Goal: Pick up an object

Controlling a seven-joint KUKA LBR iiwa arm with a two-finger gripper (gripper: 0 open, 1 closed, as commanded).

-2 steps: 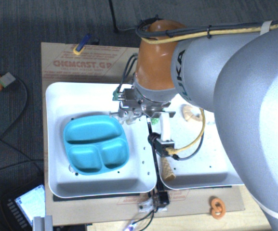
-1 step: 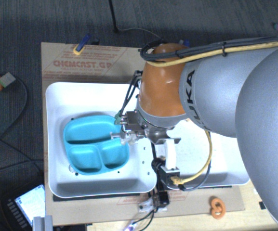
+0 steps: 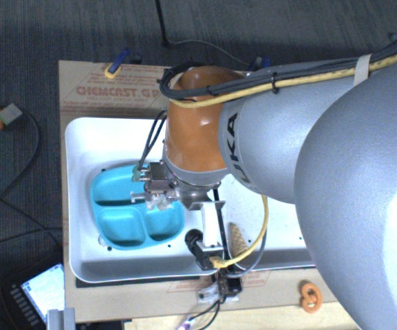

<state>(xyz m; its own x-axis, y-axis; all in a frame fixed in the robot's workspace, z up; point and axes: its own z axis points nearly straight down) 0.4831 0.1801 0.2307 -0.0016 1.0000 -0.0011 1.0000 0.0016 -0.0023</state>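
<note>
robot lab: grey carpet floor [image 3: 60, 19], loose cables [image 3: 19, 184], cardboard-topped bench [image 3: 109, 91], white bin [image 3: 81, 184].

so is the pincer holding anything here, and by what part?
Cannot tell. The pincer sits low over the blue divided tray in the white bin, but the wrist hides any contact.

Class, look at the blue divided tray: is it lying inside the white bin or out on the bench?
Inside. The blue divided tray lies flat, hollows up, with the white bin rim surrounding it.

The bench [image 3: 105, 81], seemingly cardboard-topped, bears a white bin [image 3: 81, 184] and a blue clamp [image 3: 117, 61].
</note>
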